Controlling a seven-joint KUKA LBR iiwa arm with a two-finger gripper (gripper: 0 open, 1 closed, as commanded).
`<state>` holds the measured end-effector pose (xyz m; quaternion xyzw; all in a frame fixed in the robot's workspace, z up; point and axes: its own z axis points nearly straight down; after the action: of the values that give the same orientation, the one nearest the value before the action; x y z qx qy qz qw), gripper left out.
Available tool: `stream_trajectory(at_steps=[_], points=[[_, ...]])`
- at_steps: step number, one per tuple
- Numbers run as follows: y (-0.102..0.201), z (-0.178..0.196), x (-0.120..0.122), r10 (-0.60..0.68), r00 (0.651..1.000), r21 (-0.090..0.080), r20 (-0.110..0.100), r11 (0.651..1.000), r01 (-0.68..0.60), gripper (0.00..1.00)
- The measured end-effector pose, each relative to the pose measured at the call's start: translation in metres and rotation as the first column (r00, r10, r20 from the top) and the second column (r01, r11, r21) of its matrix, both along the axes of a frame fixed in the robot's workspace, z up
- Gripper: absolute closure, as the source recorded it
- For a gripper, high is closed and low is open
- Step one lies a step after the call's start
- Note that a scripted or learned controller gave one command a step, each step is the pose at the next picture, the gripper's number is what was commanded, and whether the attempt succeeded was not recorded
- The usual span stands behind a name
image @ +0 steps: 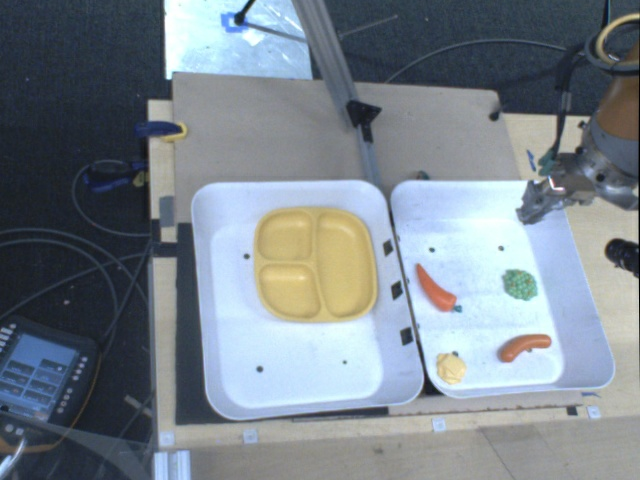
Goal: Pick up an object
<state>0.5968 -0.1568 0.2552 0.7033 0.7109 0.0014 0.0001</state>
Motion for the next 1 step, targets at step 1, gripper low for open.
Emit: stream_trajectory(at_steps=[1], points=[[0.0557, -0.0123, -0.0142, 0.000, 1.000, 0.001, -0.003, 1.000, 0.000, 1.00]])
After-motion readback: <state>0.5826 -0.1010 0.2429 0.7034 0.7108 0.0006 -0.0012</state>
